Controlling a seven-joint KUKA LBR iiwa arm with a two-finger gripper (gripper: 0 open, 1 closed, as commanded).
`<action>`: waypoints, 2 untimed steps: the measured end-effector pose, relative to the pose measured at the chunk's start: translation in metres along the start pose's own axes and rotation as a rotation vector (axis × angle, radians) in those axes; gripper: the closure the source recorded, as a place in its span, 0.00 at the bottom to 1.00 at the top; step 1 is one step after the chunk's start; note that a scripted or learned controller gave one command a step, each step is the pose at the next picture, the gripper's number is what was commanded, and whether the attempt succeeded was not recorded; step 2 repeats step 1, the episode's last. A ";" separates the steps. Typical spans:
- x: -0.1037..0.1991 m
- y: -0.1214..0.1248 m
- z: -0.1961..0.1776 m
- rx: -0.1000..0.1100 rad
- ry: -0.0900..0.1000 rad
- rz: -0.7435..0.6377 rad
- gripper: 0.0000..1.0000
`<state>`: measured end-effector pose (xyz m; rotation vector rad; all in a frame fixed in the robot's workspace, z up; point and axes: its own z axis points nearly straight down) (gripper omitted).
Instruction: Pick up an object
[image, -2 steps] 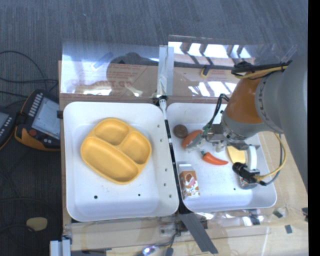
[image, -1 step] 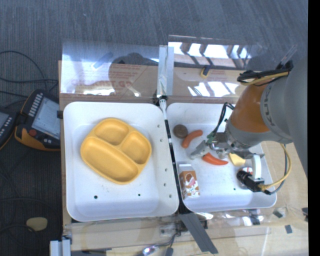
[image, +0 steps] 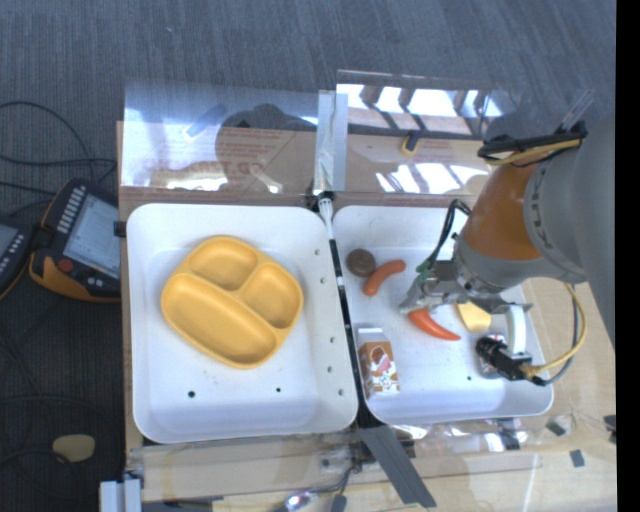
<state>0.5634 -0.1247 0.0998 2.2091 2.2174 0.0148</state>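
Observation:
In the right bin (image: 440, 400) lie a brown round piece (image: 360, 262), an orange sausage-like piece (image: 384, 276), a red-orange pepper-like piece (image: 434, 323), a pale yellow wedge (image: 473, 317) and a small brown-and-white packet (image: 378, 366). My gripper (image: 430, 296) reaches down over the middle of that bin, just above the red-orange piece and left of the yellow wedge. The wrist hides its fingertips. I see nothing between them.
The left bin (image: 160, 400) holds a yellow three-compartment plate (image: 232, 299). A raised divider (image: 338, 300) separates the two bins. Clear plastic walls stand behind both bins. A teach pendant (image: 75, 240) lies on the floor to the left.

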 end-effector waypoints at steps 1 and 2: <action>0.057 -0.012 -0.083 0.018 0.002 0.001 1.00; 0.057 -0.012 -0.083 0.018 0.002 0.001 1.00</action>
